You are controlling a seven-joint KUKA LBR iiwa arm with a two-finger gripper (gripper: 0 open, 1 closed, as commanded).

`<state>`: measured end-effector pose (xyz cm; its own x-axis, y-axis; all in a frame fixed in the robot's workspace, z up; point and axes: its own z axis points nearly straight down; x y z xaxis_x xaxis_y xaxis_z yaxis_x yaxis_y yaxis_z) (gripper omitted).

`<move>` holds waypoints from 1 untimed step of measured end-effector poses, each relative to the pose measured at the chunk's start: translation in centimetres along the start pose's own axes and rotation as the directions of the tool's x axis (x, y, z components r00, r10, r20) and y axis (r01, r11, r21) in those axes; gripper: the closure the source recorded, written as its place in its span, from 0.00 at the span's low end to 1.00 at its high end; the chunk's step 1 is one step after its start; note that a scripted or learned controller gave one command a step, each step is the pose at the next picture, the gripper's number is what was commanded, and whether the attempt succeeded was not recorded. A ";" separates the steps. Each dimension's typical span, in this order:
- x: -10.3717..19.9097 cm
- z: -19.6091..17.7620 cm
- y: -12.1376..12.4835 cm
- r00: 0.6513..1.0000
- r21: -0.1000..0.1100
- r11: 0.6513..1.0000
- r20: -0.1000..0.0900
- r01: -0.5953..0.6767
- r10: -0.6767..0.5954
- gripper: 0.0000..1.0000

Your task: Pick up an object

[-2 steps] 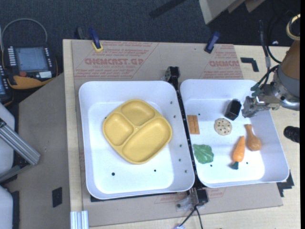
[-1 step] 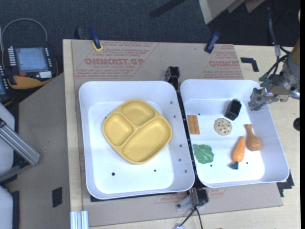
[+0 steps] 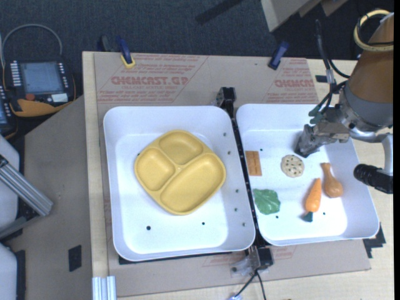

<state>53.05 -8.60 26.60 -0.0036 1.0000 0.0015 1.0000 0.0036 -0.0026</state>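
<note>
The right bin (image 3: 275,230) holds a round tan cookie (image 3: 292,165), an orange cracker (image 3: 253,163), a green leafy piece (image 3: 267,201), an orange carrot (image 3: 314,196) and a tan drumstick (image 3: 331,181). My gripper (image 3: 306,145) hangs low over the right bin's back half, just above and to the right of the cookie. Nothing shows between its fingers.
The left bin (image 3: 125,230) carries a yellow divided plate (image 3: 180,170) in its middle. A black clamp (image 3: 225,96) sits at the back between the bins. The arm (image 3: 375,74) comes in from the right over the right bin's far corner.
</note>
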 end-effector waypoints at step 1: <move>4.6 1.6 -0.6 1.000 0.001 1.000 -0.001 0.001 -0.001 1.00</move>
<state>52.41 -4.03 25.01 -0.0048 1.0000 0.0025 1.0000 0.0048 -0.0039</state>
